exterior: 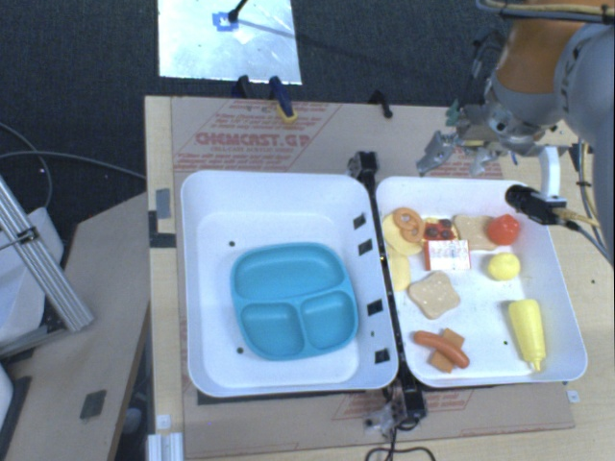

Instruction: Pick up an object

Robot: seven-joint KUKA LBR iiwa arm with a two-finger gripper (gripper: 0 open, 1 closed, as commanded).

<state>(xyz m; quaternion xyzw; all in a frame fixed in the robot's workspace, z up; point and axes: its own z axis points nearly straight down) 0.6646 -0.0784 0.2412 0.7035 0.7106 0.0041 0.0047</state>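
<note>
Toys lie in the right bin (557, 257): a tomato (503, 229), lemon (503, 266), bread slice (434, 294), corn cob (527, 331) and sausages (442, 348). The gripper (459, 152) hangs above the tabletop just past the bin's far rim, fingers spread and empty. Everything sits nearer the camera than the fingers; the tomato looks closest.

bench (240, 128) (cardboard-topped) | bears: left bin (207, 209), right bin (562, 301)

Glossy white plastic bins (288, 185), smooth matt blue plastic tray (293, 299), shiny plastic tomato (502, 229).
</note>
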